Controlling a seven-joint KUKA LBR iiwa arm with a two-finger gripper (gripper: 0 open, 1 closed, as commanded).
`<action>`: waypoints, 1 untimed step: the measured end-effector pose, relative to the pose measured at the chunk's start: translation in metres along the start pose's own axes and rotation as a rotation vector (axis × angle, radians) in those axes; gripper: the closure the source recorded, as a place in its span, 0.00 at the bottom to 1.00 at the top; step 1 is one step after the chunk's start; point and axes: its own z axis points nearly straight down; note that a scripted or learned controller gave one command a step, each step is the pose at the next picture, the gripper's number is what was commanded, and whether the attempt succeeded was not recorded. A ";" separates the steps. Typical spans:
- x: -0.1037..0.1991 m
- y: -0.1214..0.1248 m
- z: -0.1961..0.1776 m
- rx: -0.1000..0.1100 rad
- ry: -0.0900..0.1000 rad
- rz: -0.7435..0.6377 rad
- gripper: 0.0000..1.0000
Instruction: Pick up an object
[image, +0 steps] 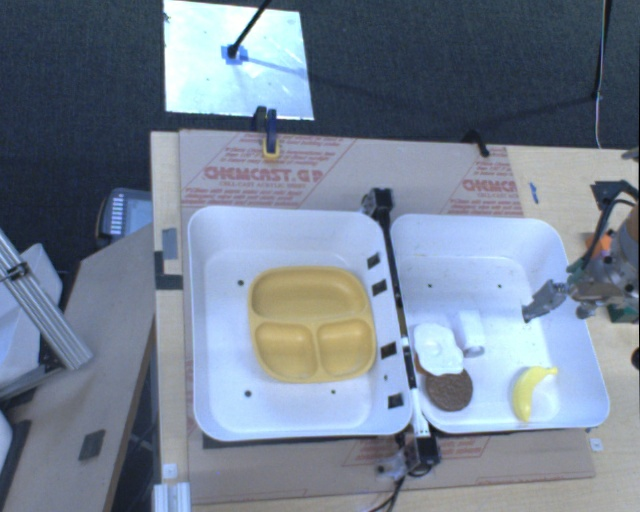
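My gripper (563, 304) hangs over the right side of the right bin (480, 240), near its right wall. It is open, with nothing between its fingers. Below it and to its left a yellow banana (532, 391) lies near the bin's front right corner. A brown round disc (449, 390) rests at the front left of that bin. Just behind the disc sits a white lumpy object (437, 347), with a small white cylinder (470, 333) to its right. All of these lie apart from the gripper.
The left bin (220, 250) holds a yellow divided plate (306, 322). A black divider (392, 300) with clips runs between the bins. The arm's wrist (620, 270) comes in at the right edge. A cardboard sheet (340, 165) lies under both bins.
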 end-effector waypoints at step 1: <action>0.001 0.003 -0.007 -0.012 -0.003 -0.004 0.00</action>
